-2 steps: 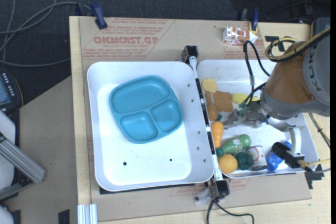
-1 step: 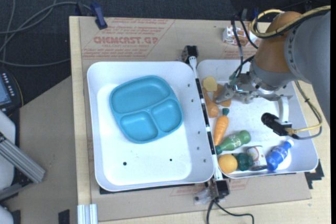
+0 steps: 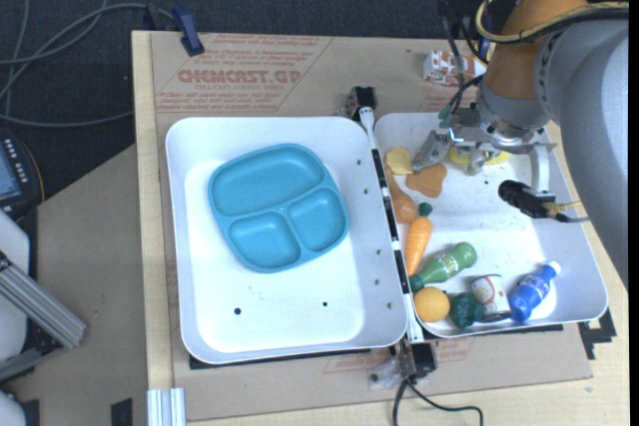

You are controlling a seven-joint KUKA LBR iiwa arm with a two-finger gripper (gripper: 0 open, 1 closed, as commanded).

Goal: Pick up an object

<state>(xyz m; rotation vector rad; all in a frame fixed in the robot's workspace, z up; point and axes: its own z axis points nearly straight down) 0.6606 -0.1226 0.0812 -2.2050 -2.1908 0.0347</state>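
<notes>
Gripper [image 3: 461,147] sits low at the right bin's [image 3: 579,299] 12 o'clock, finger state indeterminate, with toy food heaped from 9 to 6 o'clock; recommend targeting the isolated carrot [image 3: 418,241] at 9 o'clock, descending squarely before closing.

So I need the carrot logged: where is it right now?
The carrot lies in the right bin, by its left wall, just above the green bottle and below the orange wedge.
</notes>
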